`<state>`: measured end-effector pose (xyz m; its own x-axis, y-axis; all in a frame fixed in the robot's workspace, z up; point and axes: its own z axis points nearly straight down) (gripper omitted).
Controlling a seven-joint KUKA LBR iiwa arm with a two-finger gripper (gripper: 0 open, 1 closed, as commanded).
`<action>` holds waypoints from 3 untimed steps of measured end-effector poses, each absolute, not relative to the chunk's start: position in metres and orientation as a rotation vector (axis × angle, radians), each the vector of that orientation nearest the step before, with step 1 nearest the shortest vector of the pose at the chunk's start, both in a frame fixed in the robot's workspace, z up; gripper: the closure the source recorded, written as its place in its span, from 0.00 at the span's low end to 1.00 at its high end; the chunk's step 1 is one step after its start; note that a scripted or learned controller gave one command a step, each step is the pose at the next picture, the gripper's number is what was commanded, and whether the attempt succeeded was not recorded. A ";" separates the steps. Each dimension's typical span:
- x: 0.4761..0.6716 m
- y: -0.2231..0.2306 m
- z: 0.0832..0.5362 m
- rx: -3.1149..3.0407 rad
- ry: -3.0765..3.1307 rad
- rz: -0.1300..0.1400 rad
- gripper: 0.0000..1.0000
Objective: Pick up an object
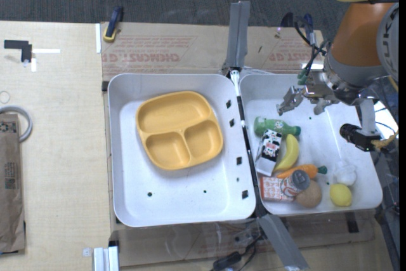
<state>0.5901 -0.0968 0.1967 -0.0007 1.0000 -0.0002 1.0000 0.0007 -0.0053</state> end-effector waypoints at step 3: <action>0.526 -0.096 0.121 -2.217 -2.251 -0.019 0.00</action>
